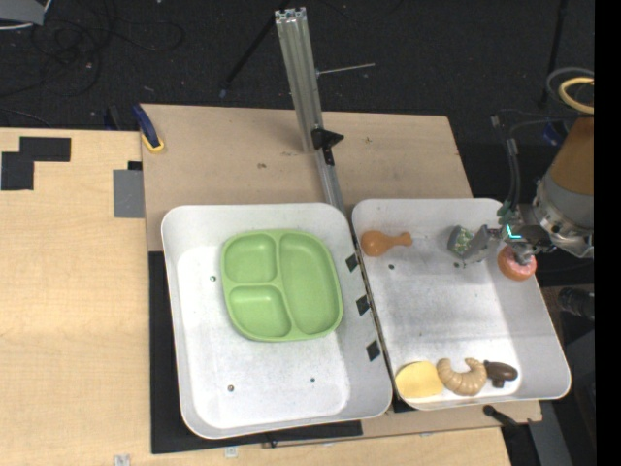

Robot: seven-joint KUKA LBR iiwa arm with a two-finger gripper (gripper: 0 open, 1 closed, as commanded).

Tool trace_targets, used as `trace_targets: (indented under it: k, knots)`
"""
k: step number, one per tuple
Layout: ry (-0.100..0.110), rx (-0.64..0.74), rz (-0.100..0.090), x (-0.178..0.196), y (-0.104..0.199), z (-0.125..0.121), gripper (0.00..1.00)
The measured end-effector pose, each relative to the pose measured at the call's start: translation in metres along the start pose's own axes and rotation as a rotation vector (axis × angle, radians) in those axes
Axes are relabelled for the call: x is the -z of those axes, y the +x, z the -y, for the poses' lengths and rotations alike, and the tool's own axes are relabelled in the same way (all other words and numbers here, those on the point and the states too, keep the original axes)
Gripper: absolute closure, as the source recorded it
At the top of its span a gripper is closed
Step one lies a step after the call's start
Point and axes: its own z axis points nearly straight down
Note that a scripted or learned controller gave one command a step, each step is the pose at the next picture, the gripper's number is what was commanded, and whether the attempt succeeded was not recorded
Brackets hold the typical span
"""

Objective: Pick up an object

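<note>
The right bin [456, 318] holds several small objects. An orange drumstick-shaped toy [385, 243] lies near its back left corner, and a small grey-green object [464, 242] lies to the right of it. A red-orange round object [517, 264] rests at the bin's right rim. My gripper [514, 241] hangs at that right rim, just above the round object and beside the grey-green one. Along the front edge lie a yellow piece [419, 381], a tan curled piece [463, 376] and a dark brown piece [501, 372].
The left bin [194, 357] bears a green divided plate [281, 285]. An upright aluminium post [303, 95] stands behind the bins. Black clips [361, 304] sit along the seam between the bins. The grey arm [568, 202] enters from the right.
</note>
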Motion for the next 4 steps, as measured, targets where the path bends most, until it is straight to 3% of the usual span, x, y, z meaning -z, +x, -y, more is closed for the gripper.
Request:
trace_targets:
  k: [1,2,3,4]
  knots:
    - [-0.001,0.0,0.0,0.001,0.0,0.0,0.0]
    - [0.005,0.0,-0.001,-0.059,0.009,0.005,0.0]
    - [-0.003,0.0,0.0,-0.109,0.01,0.004,0.0]
    - [-0.011,-0.001,0.008,-0.095,0.007,0.002,1.0]
